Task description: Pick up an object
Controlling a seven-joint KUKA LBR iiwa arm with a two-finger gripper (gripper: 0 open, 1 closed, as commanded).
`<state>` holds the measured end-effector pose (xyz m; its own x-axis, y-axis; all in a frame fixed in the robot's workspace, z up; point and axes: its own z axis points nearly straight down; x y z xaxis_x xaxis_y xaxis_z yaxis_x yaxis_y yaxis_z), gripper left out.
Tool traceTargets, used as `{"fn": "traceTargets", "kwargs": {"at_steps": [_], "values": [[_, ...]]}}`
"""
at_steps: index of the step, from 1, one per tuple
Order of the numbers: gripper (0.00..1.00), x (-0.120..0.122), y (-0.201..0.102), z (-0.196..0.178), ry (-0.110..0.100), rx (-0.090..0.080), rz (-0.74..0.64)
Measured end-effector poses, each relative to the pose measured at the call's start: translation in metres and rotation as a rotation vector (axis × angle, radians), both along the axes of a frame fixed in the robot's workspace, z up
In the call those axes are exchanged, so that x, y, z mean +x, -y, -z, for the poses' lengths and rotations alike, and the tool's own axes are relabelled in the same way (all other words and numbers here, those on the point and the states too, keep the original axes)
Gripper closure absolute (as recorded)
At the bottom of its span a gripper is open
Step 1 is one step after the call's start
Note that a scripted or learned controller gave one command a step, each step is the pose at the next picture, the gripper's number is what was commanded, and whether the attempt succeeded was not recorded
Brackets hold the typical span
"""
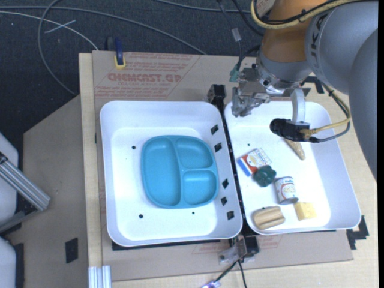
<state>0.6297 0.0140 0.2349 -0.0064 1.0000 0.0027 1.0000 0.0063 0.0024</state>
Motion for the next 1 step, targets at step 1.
{"fn": "traceTargets", "kwargs": {"at_steps": [1], "values": [[1.00, 0.0083, -0.0532, -0.0068, 0.000, 0.000, 0.000]]}}
